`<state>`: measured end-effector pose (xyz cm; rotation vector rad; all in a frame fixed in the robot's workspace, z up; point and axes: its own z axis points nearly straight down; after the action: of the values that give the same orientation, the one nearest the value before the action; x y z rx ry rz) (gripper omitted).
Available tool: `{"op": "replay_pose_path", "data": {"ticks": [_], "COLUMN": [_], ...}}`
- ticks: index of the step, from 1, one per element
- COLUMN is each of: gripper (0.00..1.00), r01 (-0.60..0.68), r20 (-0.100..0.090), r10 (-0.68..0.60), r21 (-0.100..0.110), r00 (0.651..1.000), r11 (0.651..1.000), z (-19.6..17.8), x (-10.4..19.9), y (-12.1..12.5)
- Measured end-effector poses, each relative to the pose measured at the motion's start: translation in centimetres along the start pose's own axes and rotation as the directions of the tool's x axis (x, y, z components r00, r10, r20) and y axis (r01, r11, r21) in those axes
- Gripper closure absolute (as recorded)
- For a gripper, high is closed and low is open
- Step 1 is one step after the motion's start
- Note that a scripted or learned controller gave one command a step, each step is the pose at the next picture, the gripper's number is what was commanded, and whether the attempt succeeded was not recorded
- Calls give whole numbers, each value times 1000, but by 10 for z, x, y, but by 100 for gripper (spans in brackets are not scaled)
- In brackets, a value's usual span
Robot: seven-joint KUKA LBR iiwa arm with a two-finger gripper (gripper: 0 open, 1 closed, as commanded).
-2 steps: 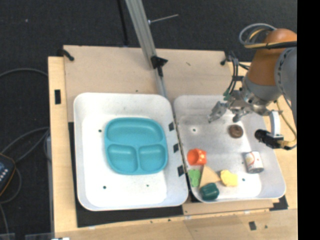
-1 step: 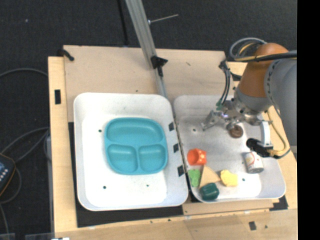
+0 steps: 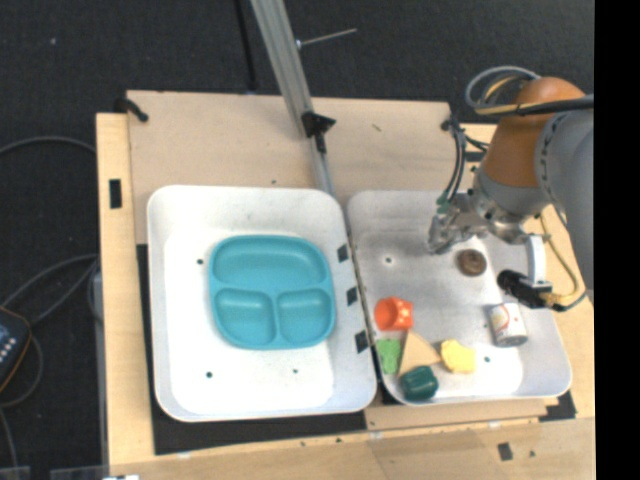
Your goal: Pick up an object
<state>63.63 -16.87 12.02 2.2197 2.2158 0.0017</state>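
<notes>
Several small objects in right bin: brown disc just beside gripper (finger state impossible to tell), orange cup farther off. Risk: closing beside disc, not around it.

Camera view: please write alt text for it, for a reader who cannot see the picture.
A grey robot arm's gripper hangs over the upper part of the right white bin, which has small objects along its lower edge: an orange cup, a yellow piece and a dark green piece. The left bin holds a teal divided plate.
</notes>
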Motion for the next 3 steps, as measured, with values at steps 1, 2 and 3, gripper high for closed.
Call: {"op": "replay_pose_path", "data": {"ticks": [1, 2, 3], "gripper": [100, 100, 100], "r01": [2, 4, 5], "r20": [-1, 0, -1], "r10": [-2, -4, -5], "r21": [-3, -4, 2], "r00": [1000, 1000, 1000], "r11": [1000, 1000, 1000], "z": [-65, -120, -120], "x": [-1, -3, -4], "y": [-1, 1, 2]}}
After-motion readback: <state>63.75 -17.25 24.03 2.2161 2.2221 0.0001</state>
